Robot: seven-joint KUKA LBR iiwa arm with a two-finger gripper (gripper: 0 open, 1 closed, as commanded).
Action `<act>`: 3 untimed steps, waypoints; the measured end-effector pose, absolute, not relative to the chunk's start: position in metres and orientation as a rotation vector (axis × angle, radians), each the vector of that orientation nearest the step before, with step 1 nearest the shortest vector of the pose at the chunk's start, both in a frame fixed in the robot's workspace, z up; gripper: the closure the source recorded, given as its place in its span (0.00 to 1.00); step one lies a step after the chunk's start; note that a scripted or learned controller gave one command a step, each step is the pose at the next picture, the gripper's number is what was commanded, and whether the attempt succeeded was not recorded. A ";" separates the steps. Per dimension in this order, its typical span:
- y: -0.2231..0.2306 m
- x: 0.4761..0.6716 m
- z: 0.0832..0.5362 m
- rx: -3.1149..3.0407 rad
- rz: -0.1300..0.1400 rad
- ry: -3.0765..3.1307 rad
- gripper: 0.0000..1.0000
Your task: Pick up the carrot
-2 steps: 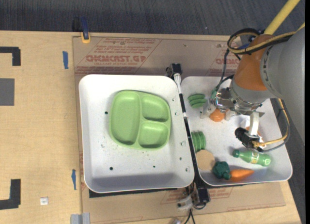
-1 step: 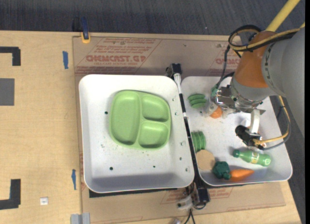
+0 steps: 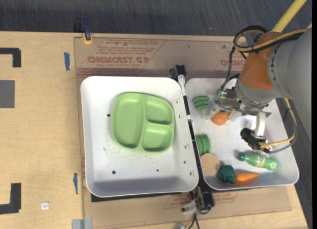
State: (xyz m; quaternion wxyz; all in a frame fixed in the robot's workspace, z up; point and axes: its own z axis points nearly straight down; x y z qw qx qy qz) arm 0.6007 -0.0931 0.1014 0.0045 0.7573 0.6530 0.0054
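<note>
Approach step. I can't tell my gripper's [image 3: 227, 108] state, mid-right of frame. Carrot [image 3: 246, 177] lies lower right; next move: travel down-frame.

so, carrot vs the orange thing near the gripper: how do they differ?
The carrot is long and tapered; the orange object is short and rounded. The carrot lies at the right bin's front edge beside the broccoli; the orange object sits further back, by the gripper. Both are orange, in that bin.
</note>
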 end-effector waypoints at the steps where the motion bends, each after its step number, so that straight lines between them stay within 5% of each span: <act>1: -0.101 0.601 0.090 2.335 0.008 2.100 0.00; 2: -0.107 0.631 0.089 2.564 -0.026 1.866 0.00; 3: -0.110 0.590 0.090 2.614 0.015 1.731 0.00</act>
